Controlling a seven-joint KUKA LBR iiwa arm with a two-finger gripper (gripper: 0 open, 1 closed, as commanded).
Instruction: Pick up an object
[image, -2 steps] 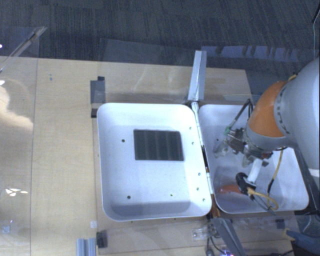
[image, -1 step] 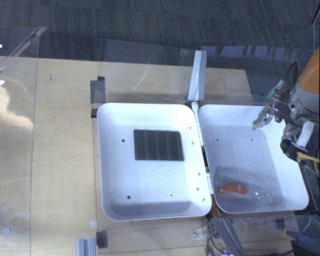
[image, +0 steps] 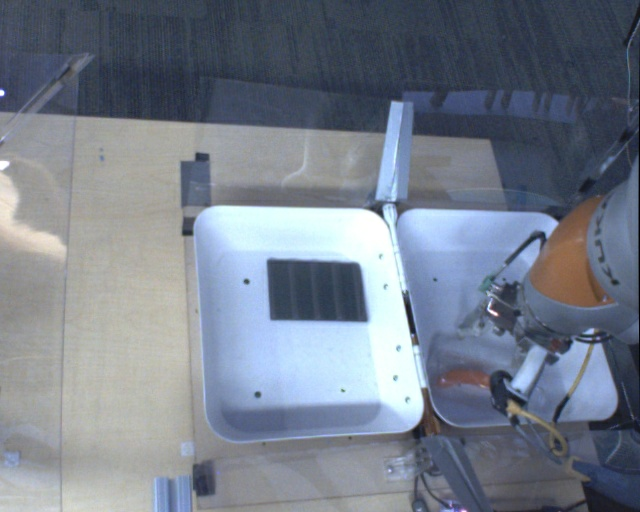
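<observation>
1. Two white bins, left bin (image: 225, 330) and right bin (image: 440, 245); my gripper (image: 492, 303) hung over the right.
2. One orange object (image: 462, 378) lay in the right bin's near-left corner.
3. No clue if my gripper was spread or clamped.

No legible txt, no labels, brands, nos. or signs readable on bins (image: 215, 330), tabletop (image: 120, 300) or arm (image: 575, 265)

Two white bins, left bin (image: 215, 320) and right bin (image: 440, 250), one dark ribbed panel (image: 316, 290), one orange-red object (image: 463, 378), one arm (image: 580, 265).
</observation>
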